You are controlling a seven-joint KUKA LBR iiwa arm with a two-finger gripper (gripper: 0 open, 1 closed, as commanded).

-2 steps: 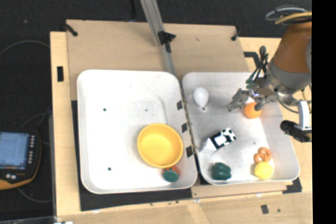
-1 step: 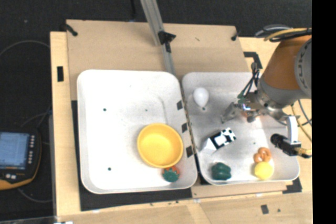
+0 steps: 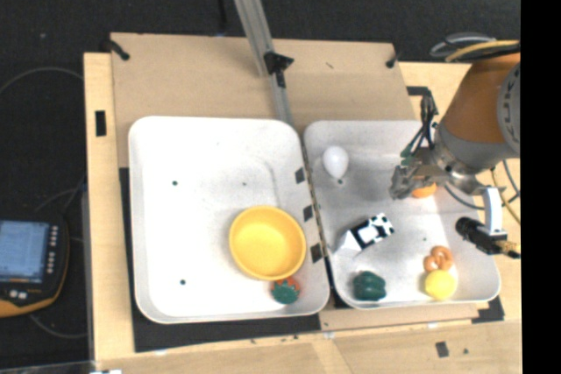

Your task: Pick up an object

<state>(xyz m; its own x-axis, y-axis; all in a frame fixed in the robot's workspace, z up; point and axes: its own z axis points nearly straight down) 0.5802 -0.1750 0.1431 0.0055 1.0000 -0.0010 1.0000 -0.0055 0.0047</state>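
Note:
My gripper (image 3: 410,180) hangs low over the right bin (image 3: 351,143), near its right side. A small orange thing (image 3: 424,188) peeks out right beside and under the fingers; whether it is gripped is hidden. Elsewhere in the right bin lie a white egg-shaped object (image 3: 336,161), a black-and-white block (image 3: 369,233), a dark green lump (image 3: 369,285), an orange pretzel-like piece (image 3: 437,258) and a yellow ball (image 3: 439,283). The left bin (image 3: 193,162) holds a yellow bowl (image 3: 267,242) and a small green-and-red object (image 3: 286,291) at its front edge.
A grey metal pole (image 3: 250,4) slants down from the top to the divide between the bins. The arm's orange band (image 3: 478,105) and cables crowd the right bin's far right side. A handheld pendant (image 3: 31,263) lies off the bench at left.

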